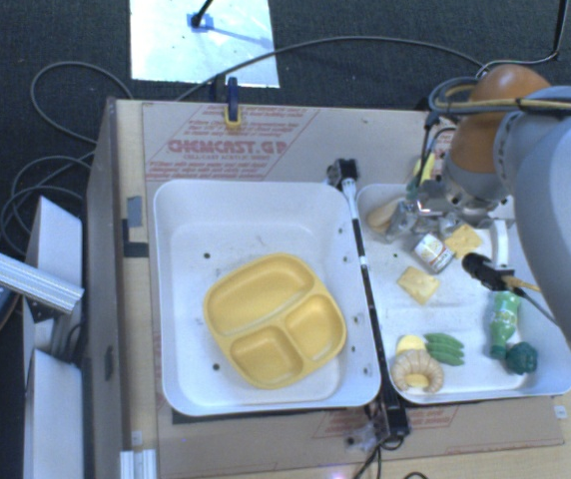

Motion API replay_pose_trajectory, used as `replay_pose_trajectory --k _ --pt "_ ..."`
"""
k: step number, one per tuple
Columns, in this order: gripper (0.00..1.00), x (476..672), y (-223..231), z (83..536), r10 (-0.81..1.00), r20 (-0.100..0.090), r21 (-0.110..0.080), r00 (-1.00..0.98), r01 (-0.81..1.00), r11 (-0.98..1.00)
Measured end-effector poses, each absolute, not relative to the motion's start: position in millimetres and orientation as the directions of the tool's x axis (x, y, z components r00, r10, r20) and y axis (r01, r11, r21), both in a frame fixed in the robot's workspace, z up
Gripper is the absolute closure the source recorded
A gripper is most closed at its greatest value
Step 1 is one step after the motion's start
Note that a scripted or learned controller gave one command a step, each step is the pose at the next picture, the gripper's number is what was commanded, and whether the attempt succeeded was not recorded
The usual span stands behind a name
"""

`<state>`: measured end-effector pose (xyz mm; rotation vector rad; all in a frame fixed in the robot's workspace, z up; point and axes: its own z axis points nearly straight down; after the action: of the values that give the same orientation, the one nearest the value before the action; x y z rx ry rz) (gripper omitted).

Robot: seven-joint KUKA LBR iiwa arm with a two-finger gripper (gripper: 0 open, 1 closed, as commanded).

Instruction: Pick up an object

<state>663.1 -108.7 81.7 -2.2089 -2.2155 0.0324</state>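
Small can (431, 252) lies on its side in the right bin (460, 312), upper half, just below the gripper (415, 220) and close to it. We can't tell if they touch. The can's label is too small to read. The gripper is down low over the bin's top left part. We cannot tell whether it is released or clenched, and nothing is seen held in it.

A tan piece (380, 218) sits just left of the gripper. One yellow block (462, 239) is just right of the can and another (418, 285) is just below it. A green bottle (503, 317) lies further right.

The left bin (196, 228) holds a yellow divided plate (274, 319). The brown sheet (266, 128) under the bins reads "CHEMCAST GP" in red, and the smaller lines are unreadable.
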Motion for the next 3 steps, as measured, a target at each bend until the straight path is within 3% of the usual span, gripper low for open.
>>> replay_pose_trajectory --k 1,2,3 --pt "0.00 669.6 -125.2 140.8 1.000 -0.002 0.005 -0.003 1.000 0.003" --pt "0.00 663.4 -110.1 82.6 1.000 0.002 -0.024 -0.006 1.000 0.006" --pt "0.00 625.8 -123.0 84.7 1.000 -0.001 0.002 -0.002 1.000 0.002"
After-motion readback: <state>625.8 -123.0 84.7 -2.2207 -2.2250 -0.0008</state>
